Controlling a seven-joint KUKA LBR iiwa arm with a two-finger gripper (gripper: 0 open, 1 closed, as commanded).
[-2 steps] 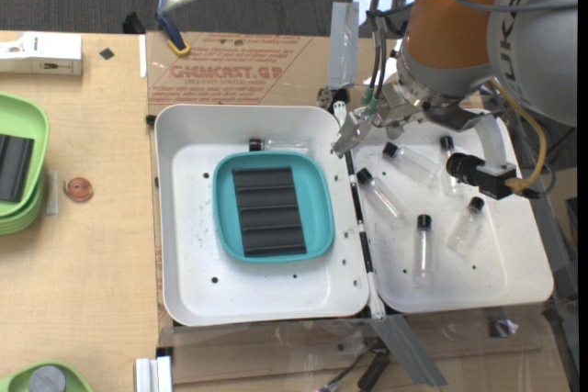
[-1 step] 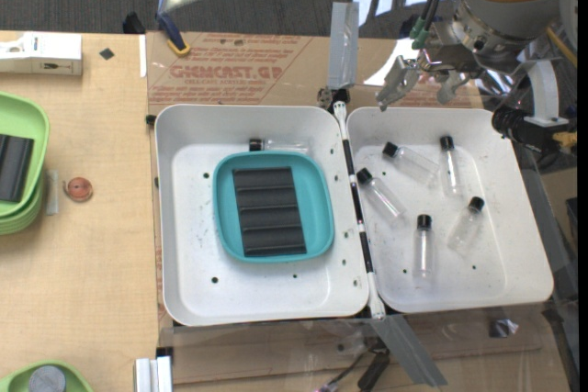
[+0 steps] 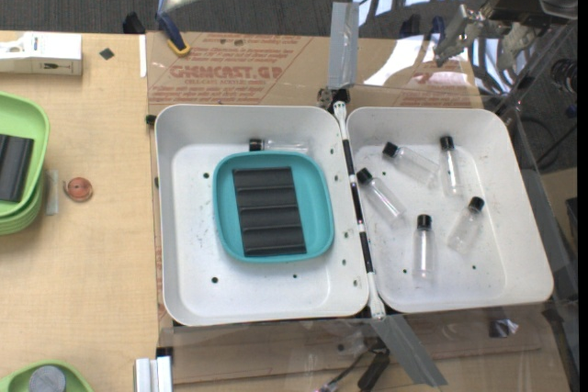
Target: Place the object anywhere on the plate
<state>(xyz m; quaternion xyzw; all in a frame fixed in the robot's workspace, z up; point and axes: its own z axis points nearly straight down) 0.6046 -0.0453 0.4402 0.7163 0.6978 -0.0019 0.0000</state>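
Two shallow white bins sit side by side on a wooden bench with brown cardboard behind them. In the left bin [image 3: 184, 289] lies a teal plate [image 3: 273, 207] bearing a dark ribbed insert [image 3: 268, 209], and one clear vial [image 3: 276, 145] rests just beyond the plate's far rim. Five more black-capped vials [image 3: 424, 243] lie scattered in the right bin [image 3: 524, 280]. Above the right bin's far corner hangs the gripper [image 3: 450, 41], pinching nothing; whether its claw is spread or pressed together cannot be told.

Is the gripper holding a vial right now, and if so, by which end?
Nothing shows between the fingers of the gripper, which is above the far edge of the right bin.
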